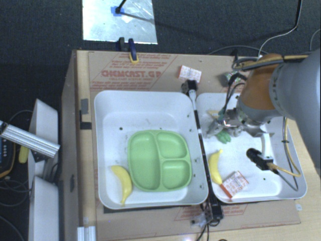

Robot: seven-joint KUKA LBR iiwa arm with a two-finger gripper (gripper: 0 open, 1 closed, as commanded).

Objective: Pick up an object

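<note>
The small green object (224, 137) lies in the right bin (286, 185) just beneath my hand (226, 126), which hangs over the bin's far-left part, its grip state hidden from me, so I may well close beside it or nudge it toward the banana (215, 167).

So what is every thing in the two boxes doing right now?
green plate: right way up, flat in the left bin.
left banana: lying beside the plate's lower left edge.
right banana: lying in the right bin, by its left wall.
red and white packet: lying flat near the right bin's front.
small green thing: lying just below the gripper.
gripper: low over the right bin's back left part.
</note>
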